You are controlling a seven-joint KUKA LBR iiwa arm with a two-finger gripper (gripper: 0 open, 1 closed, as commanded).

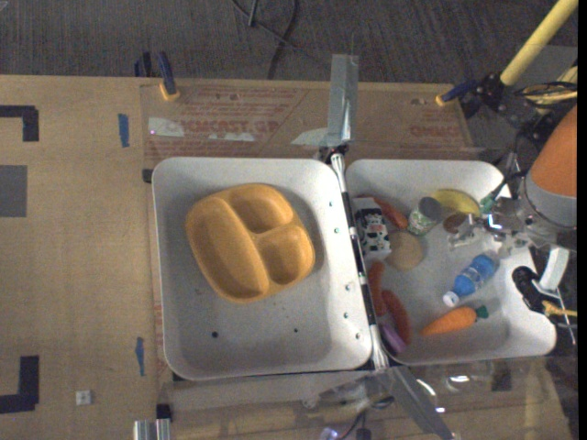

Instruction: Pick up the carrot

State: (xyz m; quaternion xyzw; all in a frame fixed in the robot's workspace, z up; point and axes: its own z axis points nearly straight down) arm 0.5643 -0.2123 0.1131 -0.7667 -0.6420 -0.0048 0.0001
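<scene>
The carrot (449,322), orange with a green top at its right end, lies flat near the front of the right bin (527,337). My gripper (474,230) hangs over the right side of that bin, above the carrot in the picture and apart from it, with a blue bottle (470,278) between them. The grey wrist and orange band of the arm (558,168) reach in from the right edge. Nothing shows in the gripper.
The right bin also holds a banana (456,200), a small can (424,216), a tan round piece (404,251), red toy foods (394,312) and a purple piece (393,339) along its left wall. An orange divided plate (249,239) sits in the left bin (275,346).
</scene>
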